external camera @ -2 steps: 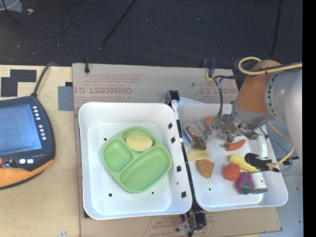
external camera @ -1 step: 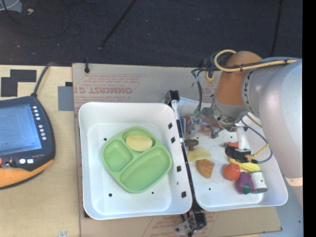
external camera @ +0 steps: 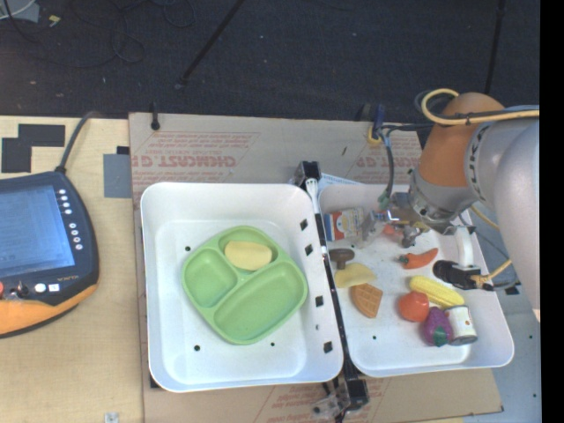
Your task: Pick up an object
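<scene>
White bins, left (external camera: 150,280) and right (external camera: 493,351), sit side by side on cardboard (external camera: 220,148) whose red print is upside down and unreadable. The left holds a green plate (external camera: 256,311) with a yellow lump (external camera: 248,255). Over the right bin's far end hangs the gripper (external camera: 401,229); I cannot tell whether it is spread or closed. It is between a carton (external camera: 345,226) with a blurred label and a red pepper (external camera: 420,258). Yellow corn (external camera: 436,291) and a tomato (external camera: 412,306) lie nearer.

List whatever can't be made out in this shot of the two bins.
Right bin: far right corner hidden under the arm, camera view.
Small brown thing by the divider: too small to identify.
Carton: label blurred, unreadable.
Gripper: blurred under the orange wrist.
Tablet: cut off by left edge, screen text too small.
</scene>
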